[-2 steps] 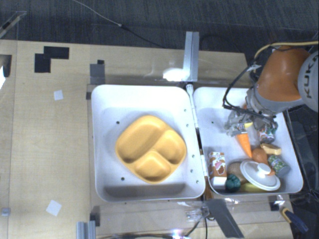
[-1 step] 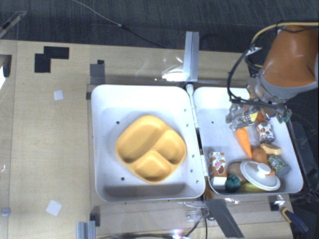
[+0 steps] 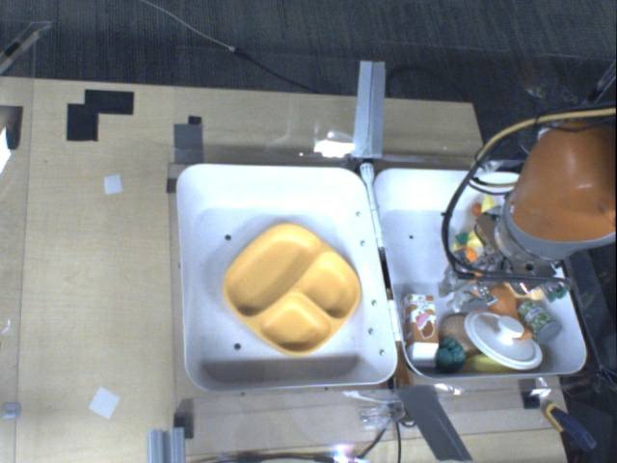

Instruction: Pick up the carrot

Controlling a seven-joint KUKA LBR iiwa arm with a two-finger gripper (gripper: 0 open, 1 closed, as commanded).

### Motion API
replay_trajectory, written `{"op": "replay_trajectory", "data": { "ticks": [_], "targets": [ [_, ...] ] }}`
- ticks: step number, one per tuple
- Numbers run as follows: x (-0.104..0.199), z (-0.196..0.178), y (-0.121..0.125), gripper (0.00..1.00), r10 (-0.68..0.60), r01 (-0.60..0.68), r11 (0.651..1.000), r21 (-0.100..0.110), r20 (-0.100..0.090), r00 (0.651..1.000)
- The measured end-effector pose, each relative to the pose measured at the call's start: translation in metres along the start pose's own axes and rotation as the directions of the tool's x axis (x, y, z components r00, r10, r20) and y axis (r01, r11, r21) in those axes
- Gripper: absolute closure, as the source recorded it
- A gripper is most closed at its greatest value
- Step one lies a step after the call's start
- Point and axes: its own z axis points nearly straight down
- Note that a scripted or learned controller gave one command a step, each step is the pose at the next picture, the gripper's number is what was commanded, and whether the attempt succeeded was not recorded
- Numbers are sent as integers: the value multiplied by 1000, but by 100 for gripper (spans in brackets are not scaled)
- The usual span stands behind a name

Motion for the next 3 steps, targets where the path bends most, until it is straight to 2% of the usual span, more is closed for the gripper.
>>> {"op": "replay_trajectory", "data": {
  "ticks": [1, 2, 3],
  "targets": [
    [26, 65, -16, 100, -43, 43, 999, 4, 6, 999],
    [25, 64, -16, 0, -44, 44, 999, 5, 11, 999],
    [20, 71, -9, 0, -85, 85, 996, 8, 7, 996]
  ]
}}
